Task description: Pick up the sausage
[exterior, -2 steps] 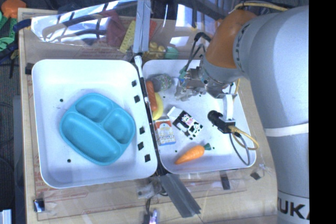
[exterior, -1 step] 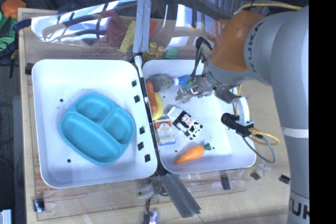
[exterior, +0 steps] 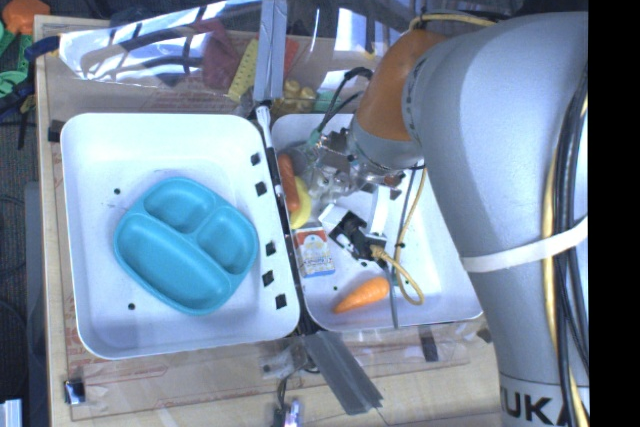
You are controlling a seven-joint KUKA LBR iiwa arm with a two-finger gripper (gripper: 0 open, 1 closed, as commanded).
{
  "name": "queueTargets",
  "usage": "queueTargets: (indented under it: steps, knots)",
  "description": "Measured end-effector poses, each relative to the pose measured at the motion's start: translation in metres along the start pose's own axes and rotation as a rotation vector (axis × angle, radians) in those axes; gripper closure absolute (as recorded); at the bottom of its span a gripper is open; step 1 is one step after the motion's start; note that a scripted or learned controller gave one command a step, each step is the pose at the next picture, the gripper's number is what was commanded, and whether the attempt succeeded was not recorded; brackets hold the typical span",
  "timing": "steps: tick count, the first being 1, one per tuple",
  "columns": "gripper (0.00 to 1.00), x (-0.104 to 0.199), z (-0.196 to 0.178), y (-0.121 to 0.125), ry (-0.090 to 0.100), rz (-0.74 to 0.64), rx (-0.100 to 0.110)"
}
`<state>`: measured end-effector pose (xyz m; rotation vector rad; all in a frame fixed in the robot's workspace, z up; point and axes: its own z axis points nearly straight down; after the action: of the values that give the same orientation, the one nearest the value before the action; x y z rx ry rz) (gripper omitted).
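The sausage (exterior: 287,174), a reddish-orange stick, lies along the left wall of the right bin (exterior: 440,260), pointing away from me. Just below it sits a yellow piece (exterior: 299,211). My gripper (exterior: 324,179) hangs low over the bin's upper left part, immediately right of the sausage. The wrist and arm hide much of the bin behind it. I see nothing held.
A small white and red carton (exterior: 317,253) and an orange carrot (exterior: 362,294) lie in the front of the right bin. The left bin (exterior: 90,155) holds a blue divided plate (exterior: 186,242). Yellow and dark items (exterior: 297,95) sit behind the bins.
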<state>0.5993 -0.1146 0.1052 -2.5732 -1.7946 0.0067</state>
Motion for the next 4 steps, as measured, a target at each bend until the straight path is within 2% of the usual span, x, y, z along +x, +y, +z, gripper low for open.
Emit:
queueTargets:
  steps: [1, 2, 3, 4]
  knots:
    - [1.00, -0.004, -0.075, 0.035, 0.000, -0.061, -0.003]
    - [1.00, -0.002, -0.019, -0.011, 0.000, -0.163, 0.000]
    - [1.00, -0.003, -0.073, 0.009, 0.000, -0.205, -0.002]
    - [1.00, -0.024, -0.006, -0.027, 0.000, -0.380, -0.001]
